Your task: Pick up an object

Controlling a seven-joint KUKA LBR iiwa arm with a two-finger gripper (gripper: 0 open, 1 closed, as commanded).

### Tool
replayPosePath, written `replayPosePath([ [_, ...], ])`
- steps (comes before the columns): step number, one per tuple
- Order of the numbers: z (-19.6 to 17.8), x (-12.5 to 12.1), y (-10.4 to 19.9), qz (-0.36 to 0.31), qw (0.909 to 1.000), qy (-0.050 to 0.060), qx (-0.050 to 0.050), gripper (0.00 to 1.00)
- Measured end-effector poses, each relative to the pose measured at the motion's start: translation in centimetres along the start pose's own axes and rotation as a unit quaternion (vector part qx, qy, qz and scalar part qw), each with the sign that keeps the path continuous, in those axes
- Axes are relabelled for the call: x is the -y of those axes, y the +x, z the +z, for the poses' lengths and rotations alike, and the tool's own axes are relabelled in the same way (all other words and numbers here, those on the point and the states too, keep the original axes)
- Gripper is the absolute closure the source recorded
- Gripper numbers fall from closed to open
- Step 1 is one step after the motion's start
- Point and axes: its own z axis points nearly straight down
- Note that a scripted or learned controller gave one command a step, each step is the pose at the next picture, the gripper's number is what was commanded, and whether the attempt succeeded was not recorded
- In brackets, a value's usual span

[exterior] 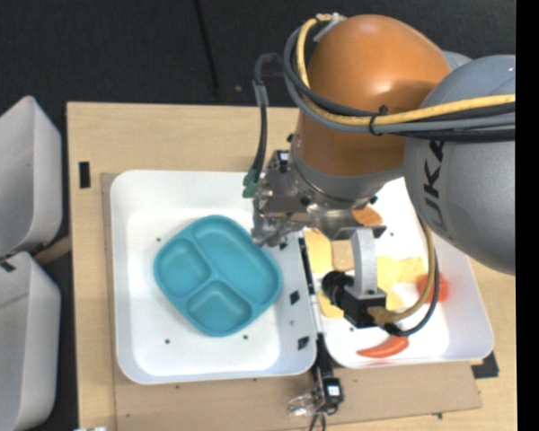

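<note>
Arm [368,97] above right bin [467,326] | teal plate [217,275] just beside tool [270,215]

The turquoise three-compartment plastic plate [217,277] looks smooth with a soft satin sheen, and the shallow white plastic bin [130,268] under it is smooth and matt. Further out from the plate the pale tan wooden bench top [90,137] is dull, while up and right of the plate the arm's rounded orange band [377,57] is glossy and its grey casing [485,169] smooth with a fainter shine.
</note>
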Motion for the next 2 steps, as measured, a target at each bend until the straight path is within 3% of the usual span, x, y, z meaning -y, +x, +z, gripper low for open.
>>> replayPosePath([
  [1, 7.4, 0.1, -7.9, 0.008, 0.9999, 0.007, 0.004, 1.0],
  [2, -3.8, -0.1, -11.4, 0.006, 1.0, -0.002, 0.003, 1.0],
])
